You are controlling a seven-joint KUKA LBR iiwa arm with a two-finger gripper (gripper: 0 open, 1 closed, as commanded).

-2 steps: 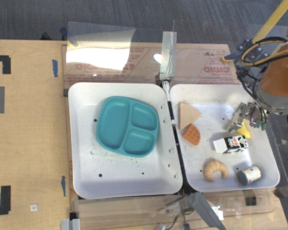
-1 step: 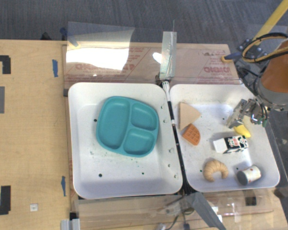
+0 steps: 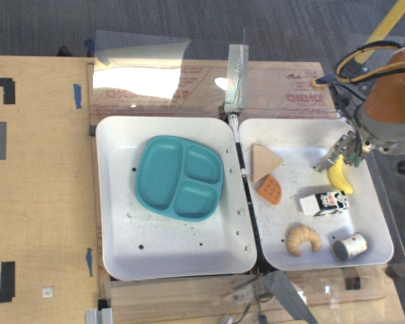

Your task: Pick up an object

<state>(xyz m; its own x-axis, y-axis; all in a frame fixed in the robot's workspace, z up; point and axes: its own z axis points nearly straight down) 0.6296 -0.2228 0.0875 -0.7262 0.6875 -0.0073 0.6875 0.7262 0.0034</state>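
1. Banana (image 3: 340, 177) lies in the right bin (image 3: 385, 248), beside the toy truck (image 3: 326, 202).
2. We see the gripper (image 3: 342, 151) just above the banana, apparently lined up for a grasp.
3. We cannot tell whether the fingers are open.

A teal plastic three-compartment plate (image 3: 179, 178) lies in the left shallow white bin (image 3: 115, 248); a yellow toy banana (image 3: 339, 175) sits at three o'clock in the right shallow white bin (image 3: 378, 248).

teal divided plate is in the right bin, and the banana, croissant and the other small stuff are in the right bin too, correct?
Not quite. The camera view shows the teal divided plate in the left bin, by itself. The rest holds: the banana, the croissant and the other small items lie in the right bin, with the gripper just above the banana.
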